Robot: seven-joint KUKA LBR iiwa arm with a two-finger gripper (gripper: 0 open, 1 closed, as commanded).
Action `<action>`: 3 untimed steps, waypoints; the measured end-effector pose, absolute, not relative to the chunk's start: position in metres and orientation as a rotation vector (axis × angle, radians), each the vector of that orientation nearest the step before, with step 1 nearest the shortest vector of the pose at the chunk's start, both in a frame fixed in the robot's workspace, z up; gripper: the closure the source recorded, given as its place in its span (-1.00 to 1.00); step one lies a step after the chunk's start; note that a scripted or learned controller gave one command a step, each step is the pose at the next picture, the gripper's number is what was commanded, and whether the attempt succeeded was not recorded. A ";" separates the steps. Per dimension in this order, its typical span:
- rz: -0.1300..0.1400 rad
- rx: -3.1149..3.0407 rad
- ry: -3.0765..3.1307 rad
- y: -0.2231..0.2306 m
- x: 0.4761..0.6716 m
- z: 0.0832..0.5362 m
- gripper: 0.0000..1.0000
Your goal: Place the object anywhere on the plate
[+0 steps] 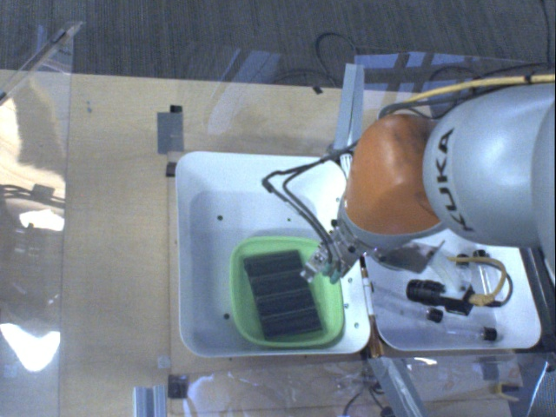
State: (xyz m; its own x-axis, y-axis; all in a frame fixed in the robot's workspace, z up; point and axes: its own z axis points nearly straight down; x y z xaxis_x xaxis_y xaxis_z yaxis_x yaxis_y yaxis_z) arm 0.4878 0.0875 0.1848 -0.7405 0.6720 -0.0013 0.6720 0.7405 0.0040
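- Closest to the lens: grey arm (pixel 499 163), bulky, reaching in from the right, with its orange band (pixel 391 181) bulging above the wrist and covering the seam between the two bins.
- Just below that band: gripper (pixel 327 264), small and metallic, poised over the right rim of the green plate (pixel 238 289), just beside the upper right corner of the dark ribbed block (pixel 282 295).
- Open or closed: cannot tell, with the tip so small and half tucked under the wrist.
- Same dark ribbed block: rectangular, lying flat on the green plate, long side running from upper left to lower right. Looks divided into about four ridged strips, though the blur leaves that count unsure.
- Green plate: rounded square, sitting in the lower right part of the left bin (pixel 204 224), near its front wall.
- Left bin: white and shallow, with the right bin (pixel 526 320) just beside it, largely under the arm.
- Thin dark cable (pixel 282 189): looping from the gripper up over the left bin's far right corner.
- Underneath both bins: pale wooden bench (pixel 104 233).
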 end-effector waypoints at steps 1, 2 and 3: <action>0.005 1.131 2.928 0.087 0.488 0.185 -1.00; 0.006 0.922 2.994 0.030 0.532 0.186 -1.00; 0.015 0.919 2.987 0.032 0.535 0.198 1.00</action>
